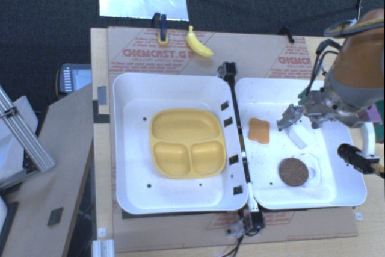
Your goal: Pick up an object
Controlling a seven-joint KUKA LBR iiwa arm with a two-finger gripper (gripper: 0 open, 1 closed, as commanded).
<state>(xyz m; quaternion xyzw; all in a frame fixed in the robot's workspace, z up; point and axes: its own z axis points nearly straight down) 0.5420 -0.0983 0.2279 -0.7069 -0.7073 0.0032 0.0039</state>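
- Nearest the camera, below the jaws and toward the front of the right bin [346, 198], a round brown cookie-like disc [293, 172] is seen lying flat on the bin floor, well apart from the fingers.
- Just below the gripper [291, 117], a small pale strip [297, 139] is seen on the white floor; what it is cannot be made out.
- To the left of the jaws, and slightly lower in the view, an orange toast-shaped piece [260, 130] is seen lying flat, near the fingertips but not touched by them.
- At the gripper itself, nothing is seen held; the fingers are pointed left and down over the right bin, and whether they are parted or closed cannot be told at this size.
- The step in hand is judged to be the approach: no object is yet grasped.
- For the next move, a target must be chosen, most plausibly the orange piece; the jaws would need to be centred over it, opened wide enough to span it, lowered to the floor and closed.
- Farther left of the jaws, a yellow divided plate [183, 142] is seen in the left bin [129, 99].
- Farthest off, beyond the bins, a toy banana [198, 44] is seen on the board.
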